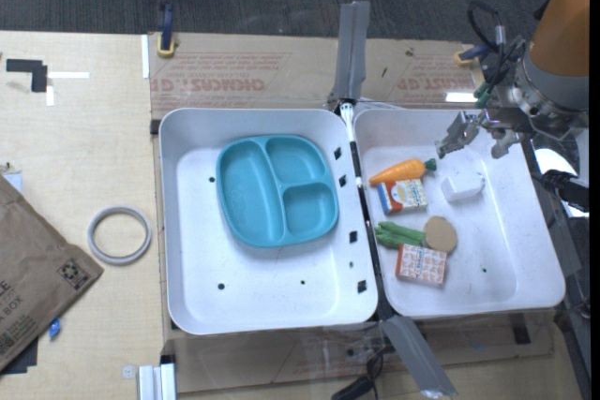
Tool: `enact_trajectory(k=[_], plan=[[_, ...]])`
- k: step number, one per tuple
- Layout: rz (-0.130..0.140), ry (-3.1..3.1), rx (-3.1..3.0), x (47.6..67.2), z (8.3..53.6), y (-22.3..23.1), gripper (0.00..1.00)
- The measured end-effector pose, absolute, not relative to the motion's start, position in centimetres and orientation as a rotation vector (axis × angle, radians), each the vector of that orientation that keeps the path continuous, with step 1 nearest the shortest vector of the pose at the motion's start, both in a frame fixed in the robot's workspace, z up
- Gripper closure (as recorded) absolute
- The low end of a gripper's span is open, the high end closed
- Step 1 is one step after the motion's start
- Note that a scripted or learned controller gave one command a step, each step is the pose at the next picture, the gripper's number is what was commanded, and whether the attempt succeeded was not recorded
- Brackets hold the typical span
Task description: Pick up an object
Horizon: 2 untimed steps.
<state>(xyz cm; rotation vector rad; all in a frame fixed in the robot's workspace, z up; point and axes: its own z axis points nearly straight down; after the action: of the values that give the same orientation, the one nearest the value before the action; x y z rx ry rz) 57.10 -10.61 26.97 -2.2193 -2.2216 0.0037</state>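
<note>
At the bottom of the frame, a grey strip (419, 353) is lying at a slant just below the two bins. Above it, in the lower part of the right-hand shallow white bin (525, 281), a small patterned red-and-white box (421, 264) is lying flat, with a round tan disc (440, 234) touching its upper right corner and a green bean-shaped toy (400, 233) just beside it on the left. Further up the same bin, a small red, white and blue carton (403, 195) is resting beneath an orange toy carrot (398, 170) with a green tip, and a small white block (462, 186) is sitting apart to their right. In the left-hand white bin (187, 229), a teal three-compartment plastic plate (277, 190) is lying near the centre. On the wooden tabletop (75, 136) at centre left, a ring of pale tape (119, 233) is lying beside a brown cardboard piece (33, 272). In the upper right of the frame, the grey arm with the orange band (562, 9) is reaching in, and its jaws (476, 137) are hanging spread wide over the upper edge of the right bin, above the white block and touching none of the objects, with nothing between them.
</note>
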Motion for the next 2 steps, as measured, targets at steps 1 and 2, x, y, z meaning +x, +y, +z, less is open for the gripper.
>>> enact_trajectory(k=[1, 2], plan=[[0.006, -2.120, -2.315, 59.3, 19.0, -8.2, 0.00], [0.005, -2.162, -2.276, 61.7, 12.3, -10.5, 0.00]])
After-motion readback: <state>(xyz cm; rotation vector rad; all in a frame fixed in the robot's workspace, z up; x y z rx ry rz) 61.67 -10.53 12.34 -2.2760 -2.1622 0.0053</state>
